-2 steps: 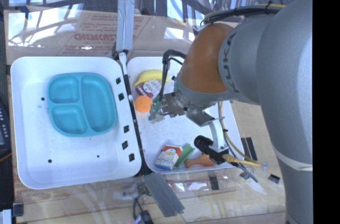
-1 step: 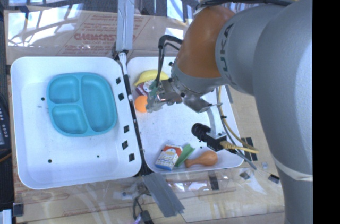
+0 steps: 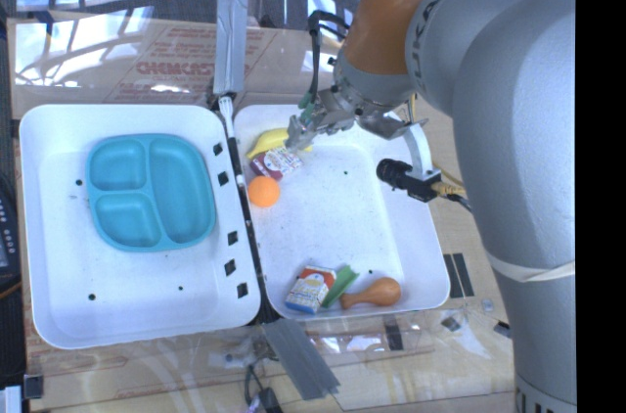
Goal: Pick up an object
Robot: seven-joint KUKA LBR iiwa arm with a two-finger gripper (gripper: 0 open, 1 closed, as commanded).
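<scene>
Nearest lay a small carton, green piece and brown drumstick — right bin's near edge. Farther in, my gripper sat low over a yellow banana, red packet and orange ball; grip state — could not tell. Left bin held a blue divided plate.

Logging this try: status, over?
Gripper low over right bin's far-left corner, at banana. Grip unconfirmed. Red packet and orange ball crowd the banana.
</scene>
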